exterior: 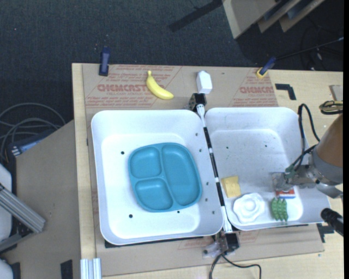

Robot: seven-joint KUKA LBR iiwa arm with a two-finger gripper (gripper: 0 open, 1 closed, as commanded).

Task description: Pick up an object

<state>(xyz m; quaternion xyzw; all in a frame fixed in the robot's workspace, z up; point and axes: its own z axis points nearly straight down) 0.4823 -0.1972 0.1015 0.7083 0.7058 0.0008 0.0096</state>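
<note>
My claw (284,182) sits just above a bumpy green thing (279,209) w/ white blob (248,207) left of it, grip state idk.

a dark carpeted floor (65,32) is seen around a cardboard-covered bench (125,87), with coiled grey cables (24,128) and a metal rail (22,210) laid at the left and pale furniture (262,16) set at the top.

My arm (331,158) is cut off by the picture's right edge. My hand (284,182) hides most of a small red-and-white thing (286,192) near the right bin's (256,121) front edge; I cannot tell my fingers' stance.
</note>
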